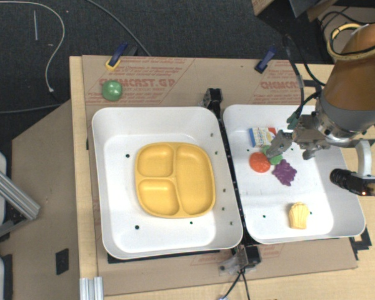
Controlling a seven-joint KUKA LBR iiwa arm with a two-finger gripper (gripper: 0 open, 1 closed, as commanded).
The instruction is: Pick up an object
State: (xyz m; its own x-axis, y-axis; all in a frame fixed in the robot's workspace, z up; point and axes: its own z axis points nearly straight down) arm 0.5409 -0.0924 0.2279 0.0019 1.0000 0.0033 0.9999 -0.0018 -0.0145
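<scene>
Camera view: approach step; hand [279,147], state indeterminate, hovers beside orange tomato toy [259,162]. Next: descend, centre on toy, close.

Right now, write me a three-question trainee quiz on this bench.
1. True or false: the yellow divided plate lies in the left bin.
2. Which item lies nearest the front rim of the right bin? A) purple grapes B) yellow corn piece C) red tomato
3. Fill in: the green ball rests on the ____, outside both bins.

Key: 1 true; 2 B; 3 cardboard. The gripper hangs over the right bin, above the tomato and grapes; no item shows between its jaws.
</scene>
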